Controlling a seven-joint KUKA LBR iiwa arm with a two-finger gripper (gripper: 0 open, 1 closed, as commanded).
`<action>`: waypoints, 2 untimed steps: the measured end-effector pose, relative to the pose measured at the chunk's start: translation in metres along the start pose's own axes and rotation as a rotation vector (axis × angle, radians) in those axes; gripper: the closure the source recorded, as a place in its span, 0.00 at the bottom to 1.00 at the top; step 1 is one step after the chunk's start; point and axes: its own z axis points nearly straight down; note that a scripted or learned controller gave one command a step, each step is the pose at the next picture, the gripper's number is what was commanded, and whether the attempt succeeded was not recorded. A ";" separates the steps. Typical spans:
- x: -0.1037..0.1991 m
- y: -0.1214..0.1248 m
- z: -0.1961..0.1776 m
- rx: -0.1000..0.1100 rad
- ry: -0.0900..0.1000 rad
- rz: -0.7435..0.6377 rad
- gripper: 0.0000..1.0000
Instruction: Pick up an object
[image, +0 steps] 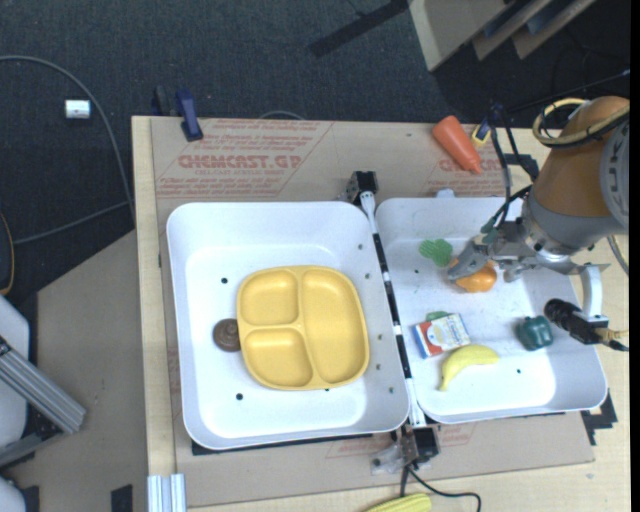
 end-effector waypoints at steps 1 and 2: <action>0.028 0.030 0.046 -0.003 -0.001 0.000 0.00; 0.028 0.031 0.035 -0.006 -0.001 -0.001 1.00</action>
